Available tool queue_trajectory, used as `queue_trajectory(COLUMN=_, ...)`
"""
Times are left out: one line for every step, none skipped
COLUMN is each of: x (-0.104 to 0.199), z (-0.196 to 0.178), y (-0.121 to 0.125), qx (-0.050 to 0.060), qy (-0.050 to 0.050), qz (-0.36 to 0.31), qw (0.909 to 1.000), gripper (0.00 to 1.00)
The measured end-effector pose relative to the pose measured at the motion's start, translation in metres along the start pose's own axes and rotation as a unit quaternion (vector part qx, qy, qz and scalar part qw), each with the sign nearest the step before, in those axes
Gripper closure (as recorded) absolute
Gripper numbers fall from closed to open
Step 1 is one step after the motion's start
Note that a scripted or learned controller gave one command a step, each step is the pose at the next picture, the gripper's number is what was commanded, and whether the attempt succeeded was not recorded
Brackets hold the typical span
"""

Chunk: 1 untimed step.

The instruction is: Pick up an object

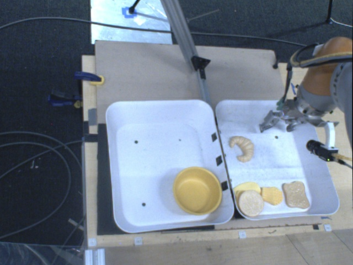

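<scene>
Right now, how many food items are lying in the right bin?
5: a croissant mid-bin; along the near edge, a round cracker, a yellow piece partly behind it, an orange chip, and a bread slice.

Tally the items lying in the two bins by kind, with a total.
Yellow bowl: 1
Croissant: 1
Toast slice: 1
Round cracker: 1
Yellow pieces: 2
Total: 6

2 bins (165, 112), 1 bowl (197, 190), 5 foods (242, 148)
</scene>
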<state>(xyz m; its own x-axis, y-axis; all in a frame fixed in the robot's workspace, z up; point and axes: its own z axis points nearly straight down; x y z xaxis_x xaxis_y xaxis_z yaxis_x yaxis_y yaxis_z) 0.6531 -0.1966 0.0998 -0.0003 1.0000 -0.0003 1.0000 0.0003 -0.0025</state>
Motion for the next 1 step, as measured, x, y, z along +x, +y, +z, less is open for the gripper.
queue_trajectory(x=-0.0004, z=-0.0152, y=0.0024, qx=-0.004, qy=-0.001, qz=-0.001, qw=1.0, gripper=1.0)
